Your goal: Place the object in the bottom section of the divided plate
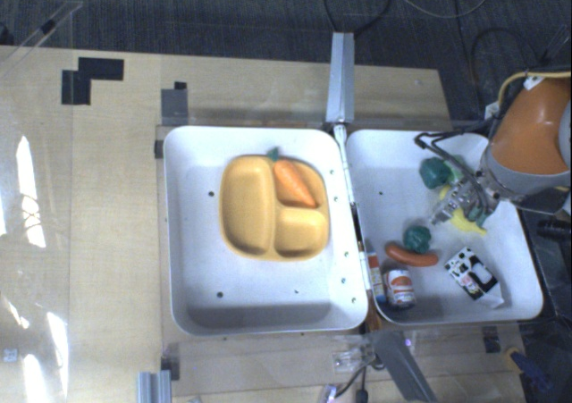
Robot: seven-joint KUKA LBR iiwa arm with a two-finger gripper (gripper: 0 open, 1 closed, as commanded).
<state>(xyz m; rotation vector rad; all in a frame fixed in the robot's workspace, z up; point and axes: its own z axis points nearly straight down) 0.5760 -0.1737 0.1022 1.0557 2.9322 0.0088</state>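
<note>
From the camera above the bench we judge the picking step to be in hand, with nothing yet carried across. The yellow divided plate [271, 207] sits in the left bin [192, 285], and a carrot [296, 182] lies in its far right section; the near right section, which we take for the bottom one, looks bare. The arm [533, 138] reaches into the right bin [518, 289], and its gripper [458, 205] sits low among the toys, just beside a yellow piece [470, 222] and between two green pieces, one farther [436, 172] and one nearer [416, 237]. A sausage [411, 256], a small can [399, 286] and a black and white box [471, 272] lie nearer. We cannot tell how far the gripper is open, nor whether it grips anything. Next, we think, it must secure one toy, lift clear and cross to the plate.
</note>
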